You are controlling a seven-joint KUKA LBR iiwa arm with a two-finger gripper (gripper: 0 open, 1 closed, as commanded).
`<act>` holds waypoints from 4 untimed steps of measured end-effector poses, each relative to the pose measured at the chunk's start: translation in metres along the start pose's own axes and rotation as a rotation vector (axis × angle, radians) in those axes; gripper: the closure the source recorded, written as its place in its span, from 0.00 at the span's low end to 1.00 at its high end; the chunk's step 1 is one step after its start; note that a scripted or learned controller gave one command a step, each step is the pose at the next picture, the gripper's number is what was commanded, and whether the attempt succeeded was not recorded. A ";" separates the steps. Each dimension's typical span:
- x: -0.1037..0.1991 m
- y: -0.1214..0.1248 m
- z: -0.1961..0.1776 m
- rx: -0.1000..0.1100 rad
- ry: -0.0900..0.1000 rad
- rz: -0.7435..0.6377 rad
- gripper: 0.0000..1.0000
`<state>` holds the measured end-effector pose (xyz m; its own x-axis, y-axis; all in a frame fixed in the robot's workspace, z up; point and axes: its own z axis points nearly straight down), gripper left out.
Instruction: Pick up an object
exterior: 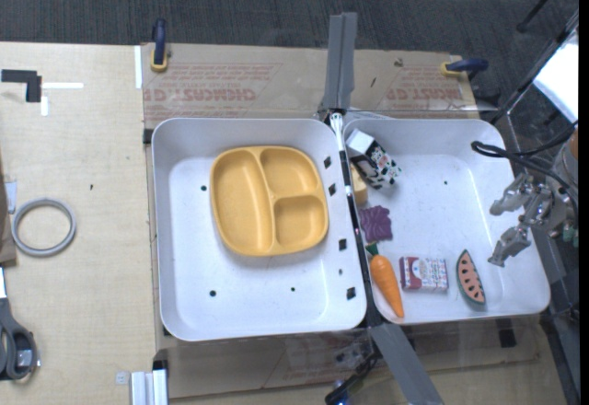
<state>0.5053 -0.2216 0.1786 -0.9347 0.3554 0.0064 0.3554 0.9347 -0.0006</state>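
We judge the pick hardly begun: our claw (513, 226) hangs released and empty at the right bin's (442, 316) right edge, with the melon slice (471, 278) nearest, just below-left, and the carton (423, 273) and carrot (387, 284) farther left.

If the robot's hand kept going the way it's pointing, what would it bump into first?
The hand points left over the right bin. Going straight on, it would probably meet the watermelon slice first, though height is hard to judge from above.
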 end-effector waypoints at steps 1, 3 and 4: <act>0.044 0.038 0.089 0.000 -0.001 0.215 0.00; 0.043 0.040 0.078 0.004 0.009 0.209 1.00; 0.026 -0.010 0.091 0.000 -0.001 0.473 1.00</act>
<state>0.4771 -0.2218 0.0877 -0.6699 0.7425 0.0044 0.7425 0.6699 -0.0030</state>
